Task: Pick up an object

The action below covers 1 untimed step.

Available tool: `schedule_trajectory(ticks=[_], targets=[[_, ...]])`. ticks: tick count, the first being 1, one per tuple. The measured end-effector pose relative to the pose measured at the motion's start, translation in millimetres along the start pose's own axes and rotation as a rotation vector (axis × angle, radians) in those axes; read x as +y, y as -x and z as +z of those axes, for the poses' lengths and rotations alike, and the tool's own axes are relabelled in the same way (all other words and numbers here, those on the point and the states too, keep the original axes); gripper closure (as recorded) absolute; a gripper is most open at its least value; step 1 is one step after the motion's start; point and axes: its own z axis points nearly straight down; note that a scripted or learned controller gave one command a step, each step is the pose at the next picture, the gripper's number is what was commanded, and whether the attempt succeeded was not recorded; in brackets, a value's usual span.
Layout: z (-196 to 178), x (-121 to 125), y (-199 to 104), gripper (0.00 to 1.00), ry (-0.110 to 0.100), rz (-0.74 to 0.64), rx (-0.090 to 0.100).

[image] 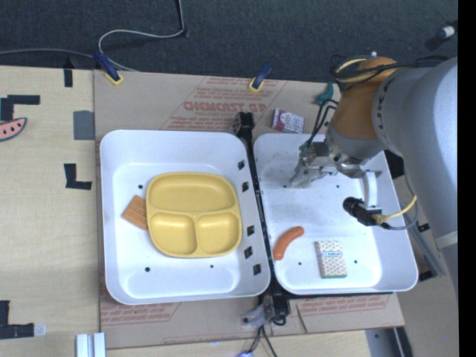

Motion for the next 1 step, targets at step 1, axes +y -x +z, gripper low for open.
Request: schedule_trajectory(ticks=[1], targets=[[0.0,0.0,0.0,0.0,0.0,0.0,0.0]])
